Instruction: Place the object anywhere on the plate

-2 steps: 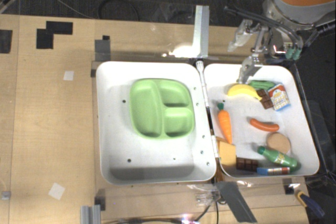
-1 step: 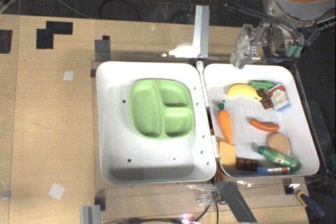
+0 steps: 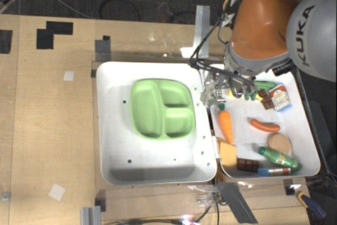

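The arm (image 3: 274, 23) reaches over the right bin (image 3: 303, 113), beside the left bin (image 3: 113, 113) at the table's (image 3: 47, 113) middle. A green divided plate (image 3: 160, 108) lies in the left bin. The claw (image 3: 217, 96) hovers at the right bin's left wall; whether it is spread I cannot tell. A carrot (image 3: 226, 126) lies just beneath, by a sausage (image 3: 265, 125) and green bottle (image 3: 278, 157).
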### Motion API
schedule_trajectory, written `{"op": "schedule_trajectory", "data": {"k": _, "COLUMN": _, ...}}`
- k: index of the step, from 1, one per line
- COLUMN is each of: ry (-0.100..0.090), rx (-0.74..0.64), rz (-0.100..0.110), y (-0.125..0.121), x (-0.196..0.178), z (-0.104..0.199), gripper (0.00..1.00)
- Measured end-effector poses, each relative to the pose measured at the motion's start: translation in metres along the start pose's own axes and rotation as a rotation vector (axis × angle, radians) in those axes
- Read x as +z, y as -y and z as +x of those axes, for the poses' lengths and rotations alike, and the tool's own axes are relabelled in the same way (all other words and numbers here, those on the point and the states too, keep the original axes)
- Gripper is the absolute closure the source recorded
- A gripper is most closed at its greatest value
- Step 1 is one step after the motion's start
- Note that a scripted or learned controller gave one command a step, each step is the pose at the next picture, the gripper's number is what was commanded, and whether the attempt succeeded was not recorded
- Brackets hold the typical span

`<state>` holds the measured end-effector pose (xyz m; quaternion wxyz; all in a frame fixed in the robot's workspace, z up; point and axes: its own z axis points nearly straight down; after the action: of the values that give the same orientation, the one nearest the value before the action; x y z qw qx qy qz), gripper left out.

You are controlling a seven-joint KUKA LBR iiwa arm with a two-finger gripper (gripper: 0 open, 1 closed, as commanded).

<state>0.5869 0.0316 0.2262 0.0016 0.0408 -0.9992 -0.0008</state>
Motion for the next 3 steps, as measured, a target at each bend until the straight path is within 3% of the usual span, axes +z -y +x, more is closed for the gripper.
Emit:
{"op": "schedule_trajectory", "data": {"k": 1, "ry": 0.011, "rx": 0.201, "rz": 0.000, "y": 0.008, "x": 0.041, "z": -0.067, "gripper": 1.00}}
{"op": "schedule_trajectory", "data": {"k": 2, "ry": 0.005, "rx": 0.040, "rz": -0.004, "y": -0.116, "x": 0.116, "z": -0.077, "gripper": 1.00}}
{"op": "schedule_trajectory", "data": {"k": 3, "ry": 0.009, "rx": 0.048, "rz": -0.001, "y": -0.110, "x": 0.112, "z": -0.079, "gripper": 0.00}}
